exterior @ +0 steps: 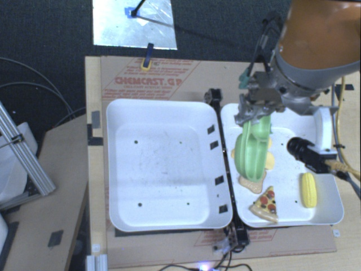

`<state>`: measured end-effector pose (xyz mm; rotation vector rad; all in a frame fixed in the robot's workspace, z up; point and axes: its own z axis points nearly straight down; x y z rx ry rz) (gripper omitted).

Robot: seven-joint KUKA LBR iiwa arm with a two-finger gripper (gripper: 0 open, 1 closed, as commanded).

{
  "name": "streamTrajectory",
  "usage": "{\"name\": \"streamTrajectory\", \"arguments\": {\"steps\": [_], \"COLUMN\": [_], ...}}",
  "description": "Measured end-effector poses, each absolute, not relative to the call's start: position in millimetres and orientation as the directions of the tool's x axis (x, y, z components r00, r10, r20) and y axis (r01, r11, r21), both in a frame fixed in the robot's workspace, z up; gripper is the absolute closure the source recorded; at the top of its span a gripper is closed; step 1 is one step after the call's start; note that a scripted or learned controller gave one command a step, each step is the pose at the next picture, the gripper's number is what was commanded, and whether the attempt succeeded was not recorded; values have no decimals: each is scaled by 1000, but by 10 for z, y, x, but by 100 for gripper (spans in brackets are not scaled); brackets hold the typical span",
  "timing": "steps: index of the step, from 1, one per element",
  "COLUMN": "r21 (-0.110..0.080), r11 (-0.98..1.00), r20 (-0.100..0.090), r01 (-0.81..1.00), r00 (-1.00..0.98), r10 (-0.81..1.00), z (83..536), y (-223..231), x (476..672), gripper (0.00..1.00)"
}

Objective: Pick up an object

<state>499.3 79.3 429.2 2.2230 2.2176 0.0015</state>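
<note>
We see a pale green plastic object (251, 151), long and curved with rounded lobes, standing tall in the right white bin (330, 210) near that bin's left wall. Its upper end reaches right up to the underside of the robot's hand (255, 113), which sits directly above it; the top of the green piece appears to meet the grey metal of the hand, but we cannot tell whether the hand is clamped on it, closed or spread, because the wrist body covers that spot. The lower end of the green object rests on or just over a flat tan, cookie-like piece (251, 183) on the bin floor. Just below that lies a toy pizza slice (265, 204), tan crust with red topping, close to the bin's front edge. To the right, a small yellow corn cob (308, 189) lies upright along the bin floor, well apart from the green object. A black cylindrical part (303, 152) juts in from the right, between the hand and the corn. Above all this looms the grey arm with its orange band (321, 24). The left white bin (163, 165) sits beside the right one, their rims touching along a black hinge-like strip. Both bins rest on a brown cardboard sheet (149, 78) atop the counter.
</note>
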Motion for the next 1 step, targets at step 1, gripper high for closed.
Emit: {"name": "streamTrajectory", "arguments": {"steps": [1], "r21": [-8], "r11": [-7], "r20": [-3], "r01": [1000], "r00": [7], "r10": [1000], "z": [3483], "y": [-42], "x": [4852], "gripper": [100]}}
